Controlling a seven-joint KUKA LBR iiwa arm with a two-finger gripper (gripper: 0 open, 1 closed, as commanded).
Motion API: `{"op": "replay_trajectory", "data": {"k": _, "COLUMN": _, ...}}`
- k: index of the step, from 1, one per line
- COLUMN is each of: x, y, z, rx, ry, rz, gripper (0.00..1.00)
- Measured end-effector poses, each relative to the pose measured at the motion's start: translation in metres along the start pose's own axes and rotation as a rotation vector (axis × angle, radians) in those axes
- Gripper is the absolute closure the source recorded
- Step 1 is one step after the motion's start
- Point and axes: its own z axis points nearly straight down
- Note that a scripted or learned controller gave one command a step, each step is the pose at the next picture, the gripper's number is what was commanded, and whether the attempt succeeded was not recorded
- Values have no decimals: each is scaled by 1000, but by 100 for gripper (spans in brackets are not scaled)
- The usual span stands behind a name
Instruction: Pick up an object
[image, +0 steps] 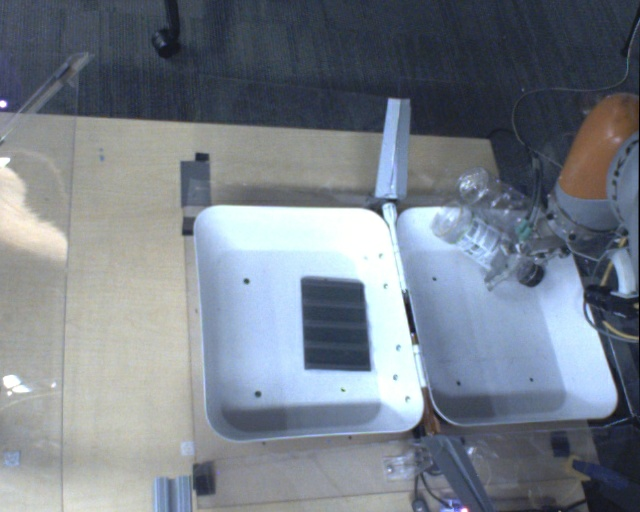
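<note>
Ribbed black block (335, 323) lies flat in the left bin (225, 300), untouched.

Over the right bin's (560, 370) upper corner, the claw (478, 228) looks clear and blurred, so whether it stands wide or narrow cannot be told. Behind it the grey arm with its orange band (598, 150) reaches in from the right, well apart from the block.

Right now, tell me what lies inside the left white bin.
A dark ribbed rectangular pad lies flat near the middle of the left white bin. Whatever is beneath the pad is covered.
</note>
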Motion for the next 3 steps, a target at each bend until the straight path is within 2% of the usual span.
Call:
{"op": "replay_trajectory", "data": {"k": 2, "x": -4, "y": 0, "z": 0, "rx": -10, "ry": 0, "rz": -99, "gripper": 0}}
{"op": "replay_trajectory", "data": {"k": 3, "x": 0, "y": -6, "z": -4, "rx": 19, "ry": 13, "rz": -116, "gripper": 100}}
